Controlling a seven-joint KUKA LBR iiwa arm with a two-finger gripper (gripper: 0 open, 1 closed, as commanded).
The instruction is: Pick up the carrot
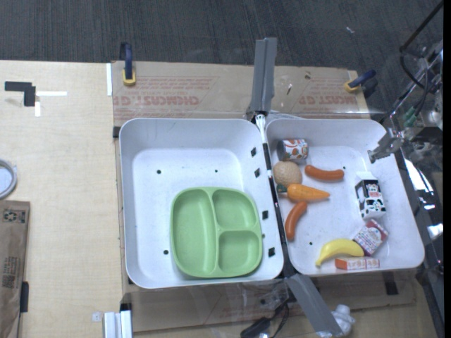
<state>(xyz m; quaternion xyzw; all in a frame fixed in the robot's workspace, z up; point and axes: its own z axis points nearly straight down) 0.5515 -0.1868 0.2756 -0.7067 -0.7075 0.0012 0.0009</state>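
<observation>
**Carrot lying in right bin**

Sitting left: green divided plate (216, 232) in left bin (141, 189). Lying in right bin (402, 210): carrot (307, 193), beside potato (287, 172). Hovering far right: gripper (386, 146), grip state unclear.

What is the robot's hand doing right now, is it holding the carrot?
Gripper: at the right bin's far right edge, open or shut cannot be told. The carrot lies in that bin, not held.
</observation>
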